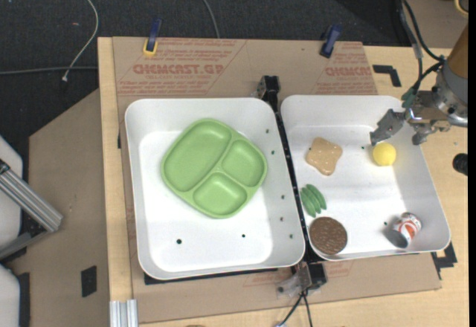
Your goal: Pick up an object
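near edge, right bin (416, 247): brown round disc (328, 235) sitting at lower left corner, red-and-white small object (405, 228) lying at lower right. green leafy piece (313, 199) lying just above the disc. left bin (141, 192) carrying a green divided plate (214, 166). further up the right bin: tan flat piece (323, 156) and yellow ball (384, 154) sitting well apart. jaws (404, 127) hanging at upper right, spread open, gripping nothing. ball lying just below the jaws, slightly left of their midpoint; being round, no long axis mattering. judging a short drop is closing the gap.
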You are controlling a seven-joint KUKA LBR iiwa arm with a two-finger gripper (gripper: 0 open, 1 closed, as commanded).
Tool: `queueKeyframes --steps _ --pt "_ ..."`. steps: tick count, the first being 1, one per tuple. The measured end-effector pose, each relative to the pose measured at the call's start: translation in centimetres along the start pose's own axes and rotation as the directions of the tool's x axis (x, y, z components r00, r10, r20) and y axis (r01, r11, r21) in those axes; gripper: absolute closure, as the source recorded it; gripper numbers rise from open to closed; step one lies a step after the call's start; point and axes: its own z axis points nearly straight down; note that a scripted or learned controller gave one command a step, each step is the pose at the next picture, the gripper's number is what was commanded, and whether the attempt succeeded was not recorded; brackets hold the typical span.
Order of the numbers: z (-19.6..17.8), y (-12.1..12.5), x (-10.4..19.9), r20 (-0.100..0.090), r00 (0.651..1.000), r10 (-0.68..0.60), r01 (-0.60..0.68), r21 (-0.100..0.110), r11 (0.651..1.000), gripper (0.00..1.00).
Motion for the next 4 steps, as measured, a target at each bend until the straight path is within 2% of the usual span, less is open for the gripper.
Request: queueKeyframes --steps 1,2,3,4 --pt "5.7 -0.5 -0.8 -0.002 1.000 0.001 -0.001 0.006 1.000 0.00" --pt "9.9 -0.6 -0.5 -0.002 1.000 0.000 0.000 0.006 1.000 0.00" --pt "15.9 -1.5 -0.4 -0.003 1.000 0.000 0.000 0.006 1.000 0.00" --pt "14.5 -1.3 -0.5 -0.001 1.000 0.001 -0.001 -0.001 1.000 1.00"
